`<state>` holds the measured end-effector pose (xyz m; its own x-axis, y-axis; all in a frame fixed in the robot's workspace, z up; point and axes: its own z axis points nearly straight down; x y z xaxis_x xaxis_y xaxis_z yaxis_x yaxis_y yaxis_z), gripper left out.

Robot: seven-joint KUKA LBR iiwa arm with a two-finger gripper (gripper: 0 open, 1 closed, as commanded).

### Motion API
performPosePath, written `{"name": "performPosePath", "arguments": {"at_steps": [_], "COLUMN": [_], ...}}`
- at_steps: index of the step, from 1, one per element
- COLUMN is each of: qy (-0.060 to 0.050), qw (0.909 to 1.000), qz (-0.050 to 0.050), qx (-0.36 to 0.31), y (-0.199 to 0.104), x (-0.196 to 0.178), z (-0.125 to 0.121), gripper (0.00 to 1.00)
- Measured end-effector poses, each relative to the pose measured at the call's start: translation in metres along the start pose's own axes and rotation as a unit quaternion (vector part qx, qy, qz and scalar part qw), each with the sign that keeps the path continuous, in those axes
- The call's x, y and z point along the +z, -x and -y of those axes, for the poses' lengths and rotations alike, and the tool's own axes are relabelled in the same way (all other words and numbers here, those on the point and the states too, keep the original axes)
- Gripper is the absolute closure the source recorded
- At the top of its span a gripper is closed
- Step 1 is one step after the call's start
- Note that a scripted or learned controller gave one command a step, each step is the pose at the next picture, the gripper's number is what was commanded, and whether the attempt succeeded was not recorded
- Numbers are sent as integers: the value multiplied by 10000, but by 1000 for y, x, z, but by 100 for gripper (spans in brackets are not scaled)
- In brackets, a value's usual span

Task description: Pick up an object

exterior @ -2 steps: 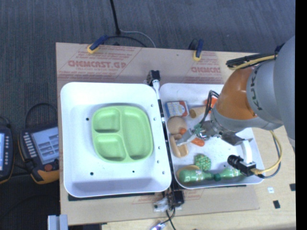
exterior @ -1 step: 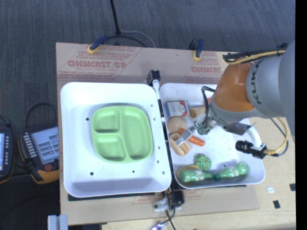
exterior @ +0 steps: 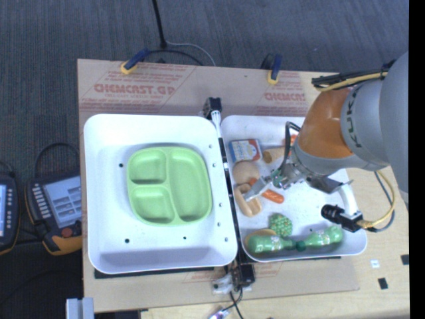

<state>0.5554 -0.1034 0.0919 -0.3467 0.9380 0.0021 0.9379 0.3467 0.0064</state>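
The claw (exterior: 262, 186) hangs low in the right bin (exterior: 358, 248), and I cannot tell its state. Just left of it, nearly touching, lies a tan bun (exterior: 247, 206), its long axis running up-left to down-right. An orange carrot (exterior: 273, 196) lies just below-right of the claw, pointing right.

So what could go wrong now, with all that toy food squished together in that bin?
1. The gripper sits low among crowded items: the orange carrot and tan bread pieces lie very close, so it may catch two things or nudge one aside.
2. The carrot is small and thin, so it might slip out.
3. The arm hangs over much of the right bin, so things underneath could get bumped.
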Motion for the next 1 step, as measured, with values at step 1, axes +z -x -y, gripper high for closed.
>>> {"name": "performPosePath", "arguments": {"at_steps": [1], "qy": [7], "qw": [9999], "qz": [17], "qx": [-110], "y": [2], "x": [0], "z": [-11], "gripper": [0]}}
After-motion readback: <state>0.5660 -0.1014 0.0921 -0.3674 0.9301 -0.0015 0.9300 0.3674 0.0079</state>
